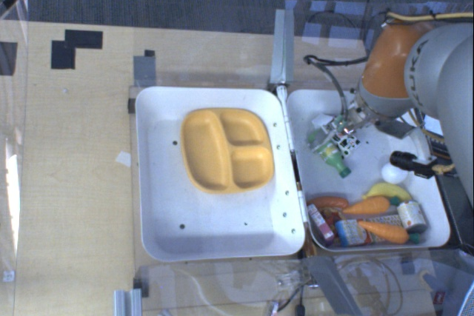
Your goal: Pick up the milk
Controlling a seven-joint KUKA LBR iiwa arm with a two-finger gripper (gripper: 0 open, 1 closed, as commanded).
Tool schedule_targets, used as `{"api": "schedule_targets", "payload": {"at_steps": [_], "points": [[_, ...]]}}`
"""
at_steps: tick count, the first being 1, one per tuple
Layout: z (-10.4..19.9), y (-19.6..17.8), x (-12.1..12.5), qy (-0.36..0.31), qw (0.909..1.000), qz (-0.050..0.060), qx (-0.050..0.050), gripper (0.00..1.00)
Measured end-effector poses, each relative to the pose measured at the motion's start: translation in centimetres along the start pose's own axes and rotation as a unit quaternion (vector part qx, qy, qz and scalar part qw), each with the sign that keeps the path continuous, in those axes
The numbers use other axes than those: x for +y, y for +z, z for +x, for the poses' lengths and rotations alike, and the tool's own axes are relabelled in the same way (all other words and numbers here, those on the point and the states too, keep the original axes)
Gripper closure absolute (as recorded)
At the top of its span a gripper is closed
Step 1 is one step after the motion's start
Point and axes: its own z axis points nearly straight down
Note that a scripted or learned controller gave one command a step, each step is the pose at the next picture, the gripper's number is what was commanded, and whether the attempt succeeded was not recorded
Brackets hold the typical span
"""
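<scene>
1. Up at the far-left end of the right bin (370, 159), a small white carton that I take for the milk (323, 121) lies on the bin floor, partly hidden by the tool above it.
2. Right over it hangs the gripper (342, 135), low in the bin. Clenched or released, I cannot tell from this angle, and nothing is plainly shown in its grasp.
3. Just beside the milk, on the near side, a green bottle (335, 159) lies tilted on the floor.
4. Behind the gripper, the grey arm (441, 78) with its orange band (389, 63) reaches in from the right.
5. Along the near wall of the same bin sits a crowd, well apart from the milk: two carrots (366, 207), a banana (389, 191), a white ball (392, 174), a small can (411, 214) and a reddish sausage (327, 201).
6. Over to the left, the left bin (163, 159) holds a yellow divided plate (226, 148).
</scene>
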Motion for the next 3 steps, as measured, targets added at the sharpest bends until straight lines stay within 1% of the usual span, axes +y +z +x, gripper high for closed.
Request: {"api": "schedule_targets", "payload": {"at_steps": [1, 2, 3], "points": [[0.0, -1.3, 0.2, -0.004, 1.0, -0.001, -0.001, 1.0], [-4.6, -9.0, -2.0, 0.137, 0.9906, 0.0, -0.001, 1.0], [-4.6, -11.2, -1.5, 0.206, 0.9786, 0.0, -0.001, 1.0]]}}
